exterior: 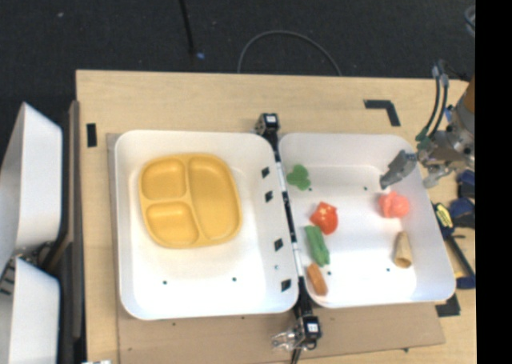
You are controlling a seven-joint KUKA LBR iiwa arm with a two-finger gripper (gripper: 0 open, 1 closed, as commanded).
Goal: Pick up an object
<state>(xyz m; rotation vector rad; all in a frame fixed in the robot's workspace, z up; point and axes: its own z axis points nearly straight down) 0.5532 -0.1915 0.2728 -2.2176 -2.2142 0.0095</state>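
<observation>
Gripper [410, 167]: above the upper right part of the right bin, reaching in from the right; spread of the fingers not readable, so state cannot be told; nothing seen held.
Right bin [352, 150]: landmark for all below; white, shallow, touching the left bin along a clipped seam.
Pink object [394, 206]: in the right bin's right half, just below and left of the gripper, apart from it.
Tan cone [402, 250]: right bin, below the pink object, near the right wall.
Red object [324, 217]: right bin, left of centre.
Small green piece [298, 178]: right bin, upper left, near the seam.
Long green piece [317, 245]: right bin, lower left, just below the red object.
Orange piece [317, 278]: right bin, lower left corner, just beneath the long green piece.
Left bin [200, 290]: left of the right bin.
Yellow tray [190, 199]: three compartments, lying in the left bin's upper left part.
</observation>
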